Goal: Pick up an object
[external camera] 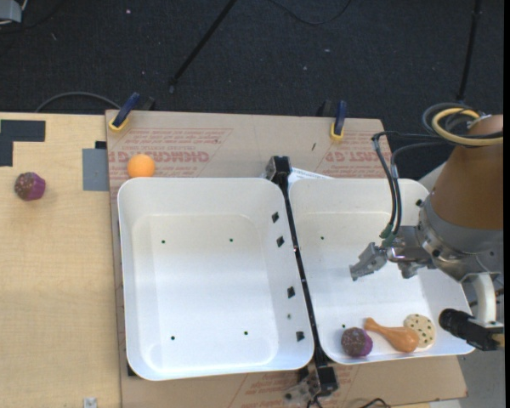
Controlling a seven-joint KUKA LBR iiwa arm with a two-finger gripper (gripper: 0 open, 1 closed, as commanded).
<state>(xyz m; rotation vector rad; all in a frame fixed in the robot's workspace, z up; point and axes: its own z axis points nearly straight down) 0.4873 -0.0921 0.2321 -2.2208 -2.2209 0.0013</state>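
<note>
My gripper point(367, 263), whose state I cannot tell, should drop toward six o'clock squarely over the purple ball point(355, 342), clear of the bin point(323, 211) rim.

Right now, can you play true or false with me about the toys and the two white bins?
1. The orange ball sits inside the left bin. False: it rests outside, on the cardboard behind that bin.
2. A purple ball lies in the right bin. True.
3. The gripper hangs over the right bin. True.
4. The spotted cookie is on the wooden table. False: it is in the right bin, beside the orange drumstick.
</note>
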